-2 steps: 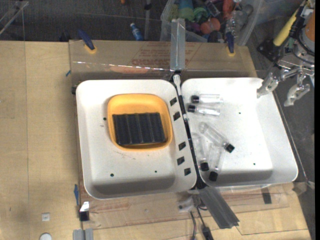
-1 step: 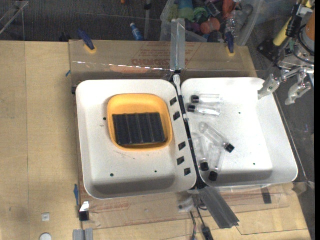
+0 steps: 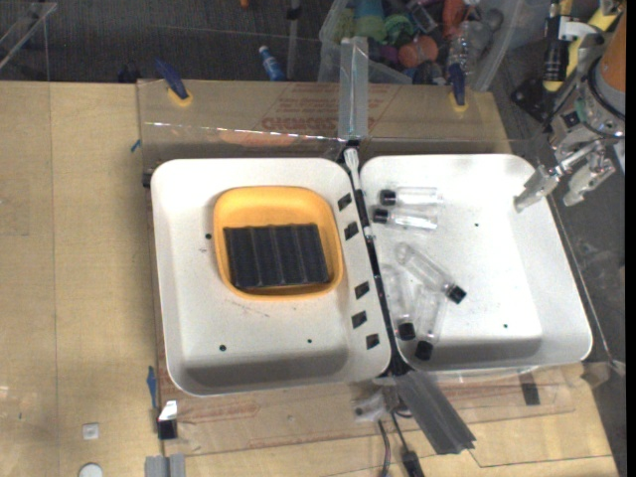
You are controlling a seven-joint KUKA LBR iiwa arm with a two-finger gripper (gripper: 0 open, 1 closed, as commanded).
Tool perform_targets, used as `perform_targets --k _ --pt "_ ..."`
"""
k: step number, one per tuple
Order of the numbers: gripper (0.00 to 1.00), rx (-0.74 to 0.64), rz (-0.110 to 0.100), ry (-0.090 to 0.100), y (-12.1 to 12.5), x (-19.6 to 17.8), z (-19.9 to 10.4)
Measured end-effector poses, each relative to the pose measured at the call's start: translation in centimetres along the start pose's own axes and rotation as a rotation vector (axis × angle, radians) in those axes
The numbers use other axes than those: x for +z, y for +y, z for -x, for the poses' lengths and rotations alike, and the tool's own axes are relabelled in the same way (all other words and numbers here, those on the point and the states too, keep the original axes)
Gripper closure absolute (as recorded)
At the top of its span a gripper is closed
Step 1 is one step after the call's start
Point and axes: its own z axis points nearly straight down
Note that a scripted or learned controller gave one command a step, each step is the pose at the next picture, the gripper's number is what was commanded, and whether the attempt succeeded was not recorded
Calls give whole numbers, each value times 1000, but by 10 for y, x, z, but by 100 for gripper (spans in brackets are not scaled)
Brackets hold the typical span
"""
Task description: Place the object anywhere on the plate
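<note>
Clear vials (image 3: 412,266) scattered in right bin (image 3: 517,266), no readable labels anywhere.
Jaws (image 3: 561,182) spread apart, grasping nothing, hovering over right bin's far right edge; yellow plate (image 3: 273,207) in left bin (image 3: 184,296), black ridged insert (image 3: 275,254) on it.

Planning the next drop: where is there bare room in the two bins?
Left bin: bare floor around the yellow plate, widest below it. Right bin: open on the right side. Crowded near the divider, where clear vials lie.

The wooden table (image 3: 70,217) carries two white bins side by side near its middle. The left bin (image 3: 179,346) touches the right bin (image 3: 556,316) along a shared edge.
</note>
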Motion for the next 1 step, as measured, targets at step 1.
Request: perform_targets --k 1 --pt "0 -202 2 -1 0 10 11"
